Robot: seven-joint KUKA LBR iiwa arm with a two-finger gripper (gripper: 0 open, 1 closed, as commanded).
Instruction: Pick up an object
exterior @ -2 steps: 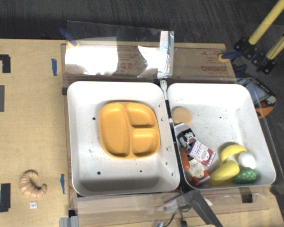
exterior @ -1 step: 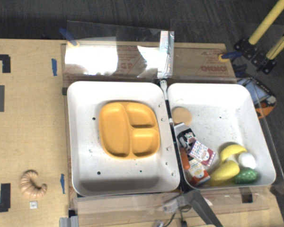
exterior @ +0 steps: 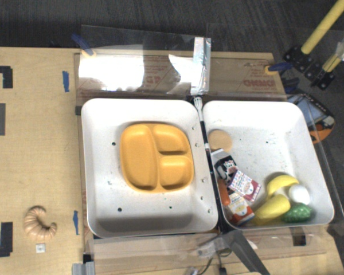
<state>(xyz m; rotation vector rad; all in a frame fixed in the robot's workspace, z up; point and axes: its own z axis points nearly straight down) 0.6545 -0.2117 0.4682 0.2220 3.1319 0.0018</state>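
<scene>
Bins sat side by side on the bench, touching along their inner walls. Left bin (exterior: pixel 97 125) held one item: an orange divided tray (exterior: pixel 156 156), lying flat near the middle, compartments facing up.

Right bin (exterior: pixel 264 125) held the loose candidates for the pick, all crowded toward its near edge:
- tan round disc (exterior: pixel 220 140), flat, just beside the bin's left wall.
- dark printed packet (exterior: pixel 226 167) below the disc, against the same wall.
- patterned packet (exterior: pixel 244 185), tilted, touching the dark one.
- orange-and-white packet (exterior: pixel 238 207), in the near left corner.
- two yellow banana-like pieces, upper (exterior: pixel 281 183) and lower (exterior: pixel 272 208), touching one another.
- white ball (exterior: pixel 300 195), resting against both yellow pieces.
- green bumpy object (exterior: pixel 298 213), under the ball at the near right corner.

Far half of the right bin carried only dark specks.

Outside the bins, a tan curled toy (exterior: pixel 40 222) lay on the bench (exterior: pixel 28 153), well apart from the left bin.

End effector state: could not be told from this view.
</scene>
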